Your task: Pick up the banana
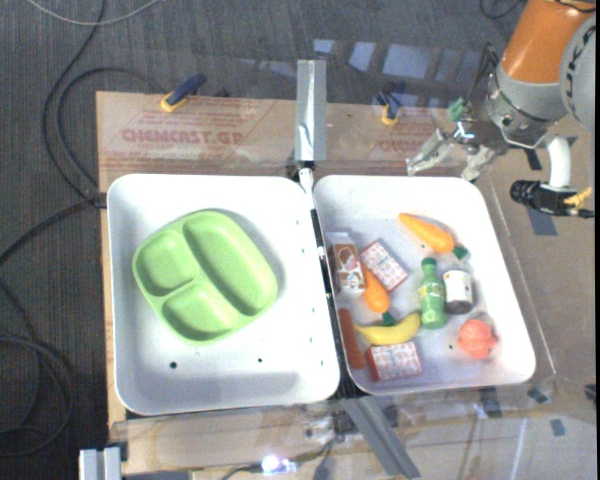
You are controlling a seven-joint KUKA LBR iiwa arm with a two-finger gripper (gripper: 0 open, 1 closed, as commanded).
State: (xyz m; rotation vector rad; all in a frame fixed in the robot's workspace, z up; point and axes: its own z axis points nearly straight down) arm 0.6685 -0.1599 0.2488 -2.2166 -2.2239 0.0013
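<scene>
Curved yellow banana lying low in the right white bin, lower centre-right of frame, beside a small orange carrot. Metal two-finger hand upper right, above that bin's far rim, splayed wide, grasping nothing.

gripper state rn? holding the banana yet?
Gripper: open, holding nothing, above the far edge of the right bin. Banana lies in that bin, untouched.
</scene>
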